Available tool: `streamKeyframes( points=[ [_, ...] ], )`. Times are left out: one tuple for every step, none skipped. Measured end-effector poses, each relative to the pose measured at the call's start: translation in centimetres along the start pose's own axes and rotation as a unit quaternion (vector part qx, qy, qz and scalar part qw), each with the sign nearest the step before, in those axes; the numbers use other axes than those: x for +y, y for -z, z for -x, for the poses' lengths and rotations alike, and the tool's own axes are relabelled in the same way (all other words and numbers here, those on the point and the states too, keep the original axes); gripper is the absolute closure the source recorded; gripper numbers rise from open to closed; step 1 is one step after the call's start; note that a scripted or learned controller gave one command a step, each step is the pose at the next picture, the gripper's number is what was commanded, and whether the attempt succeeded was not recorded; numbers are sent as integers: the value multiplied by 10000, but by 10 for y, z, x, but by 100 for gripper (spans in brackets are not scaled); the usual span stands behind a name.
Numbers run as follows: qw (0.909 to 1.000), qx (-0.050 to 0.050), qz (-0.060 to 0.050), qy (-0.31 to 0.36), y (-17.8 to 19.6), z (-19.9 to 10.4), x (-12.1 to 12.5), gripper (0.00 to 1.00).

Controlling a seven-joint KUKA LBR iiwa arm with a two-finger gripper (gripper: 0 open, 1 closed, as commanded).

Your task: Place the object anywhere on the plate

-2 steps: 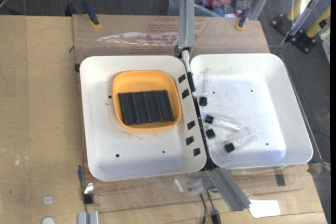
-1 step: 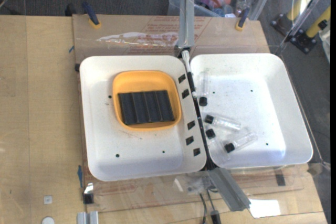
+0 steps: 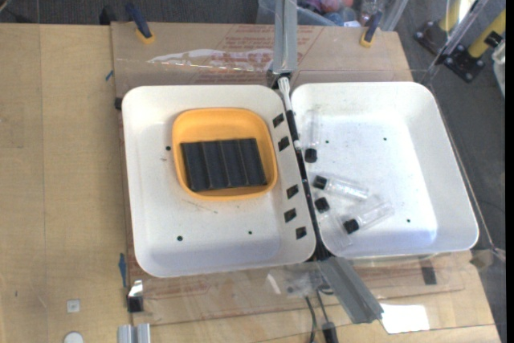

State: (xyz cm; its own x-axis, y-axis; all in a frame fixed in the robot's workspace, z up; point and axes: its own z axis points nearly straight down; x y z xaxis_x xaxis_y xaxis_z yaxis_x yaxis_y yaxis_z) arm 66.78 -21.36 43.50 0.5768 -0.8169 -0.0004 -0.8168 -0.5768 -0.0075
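Camera view. Left bin [image 3: 144, 197], white: holds orange plate [image 3: 186, 124]; black ribbed block [image 3: 222, 163] lies flat on the plate, within its rim. Right bin [image 3: 418, 132], white: three clear vials [image 3: 345, 189] with black caps, lying near its left wall, apart from the plate.

You're looking down from one fixed camera above the bench, tilting toward 12 o'clock; left bin [image 3: 152, 245] sitting at 9, right bin [image 3: 450, 205] at 3, both fully framed.
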Motion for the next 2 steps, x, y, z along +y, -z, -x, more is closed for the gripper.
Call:
streamKeyframes(
  points=[
    [9807,1,5,1958,0,1,-1,100],
    [9372,-13,6,3487,-1,-5,4,100]
  ],
)
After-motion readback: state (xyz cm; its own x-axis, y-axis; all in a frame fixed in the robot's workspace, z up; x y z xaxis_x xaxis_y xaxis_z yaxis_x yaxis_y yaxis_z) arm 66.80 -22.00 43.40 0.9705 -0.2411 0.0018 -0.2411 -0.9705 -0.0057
